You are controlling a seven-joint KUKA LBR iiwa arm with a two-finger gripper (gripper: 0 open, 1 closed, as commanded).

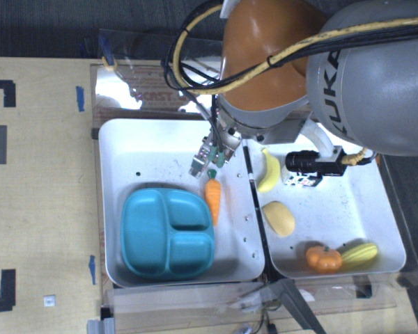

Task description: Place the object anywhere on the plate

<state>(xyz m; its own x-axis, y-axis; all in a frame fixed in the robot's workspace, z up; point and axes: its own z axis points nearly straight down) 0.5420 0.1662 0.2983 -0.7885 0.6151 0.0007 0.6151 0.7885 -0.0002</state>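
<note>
orange pumpkin (323, 258) beside yellow squash (359, 254)

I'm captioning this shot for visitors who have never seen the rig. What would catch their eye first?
First the big grey arm with its orange band, filling the top right. Then the blue divided plate in the left bin, with a carrot hanging just beyond its upper right edge, below the hand. The right bin holds a banana and other toy foods.
</note>
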